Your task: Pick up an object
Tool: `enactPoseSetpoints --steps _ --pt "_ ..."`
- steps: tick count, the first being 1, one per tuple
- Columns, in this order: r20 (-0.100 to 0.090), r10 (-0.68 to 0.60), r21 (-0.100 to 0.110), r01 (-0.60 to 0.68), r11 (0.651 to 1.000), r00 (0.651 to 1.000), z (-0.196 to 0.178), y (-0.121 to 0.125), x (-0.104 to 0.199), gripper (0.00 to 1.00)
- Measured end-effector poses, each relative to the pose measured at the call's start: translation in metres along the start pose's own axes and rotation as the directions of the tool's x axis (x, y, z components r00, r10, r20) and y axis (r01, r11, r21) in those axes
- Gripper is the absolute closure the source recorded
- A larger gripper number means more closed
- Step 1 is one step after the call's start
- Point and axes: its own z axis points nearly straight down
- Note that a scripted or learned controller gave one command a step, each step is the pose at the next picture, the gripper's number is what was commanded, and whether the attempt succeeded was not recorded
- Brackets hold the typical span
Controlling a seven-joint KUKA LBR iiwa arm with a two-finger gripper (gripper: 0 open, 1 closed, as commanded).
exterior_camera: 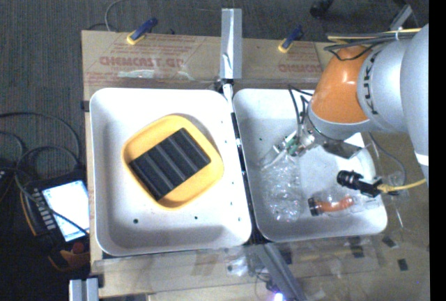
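Jaws unreadable beneath the wrist: cannot tell whether released or clenched, and nothing seen gripped. Hovering with the two-finger gripper (295, 144) over the middle of the right-hand shallow white bin (268, 115), just beside a crumpled piece of clear plastic (282, 184). Looks like the approach step, with no object lifted yet. Calls next for a short drop onto that plastic, a firm close, then a straight lift; probably slippery, being thin and slick. Counting outward: one crumpled plastic piece, one small clear bottle with orange contents (333, 205) near that bin's lower edge, one yellow rounded block with a black ribbed top (174, 159) in the left-hand white bin (115, 118), two bins
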Motion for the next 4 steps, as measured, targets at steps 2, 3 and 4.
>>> enactPoseSetpoints --steps 2,3,4 --pt "-0.001 0.294 0.012 -0.294 0.956 0.956 -0.057 -0.047 -0.046 0.00" --pt "0.006 0.235 -0.004 -0.235 0.972 0.972 -0.002 -0.022 -0.006 0.00" --pt "-0.008 -0.172 0.008 0.172 0.985 0.985 -0.028 -0.091 -0.006 0.00"
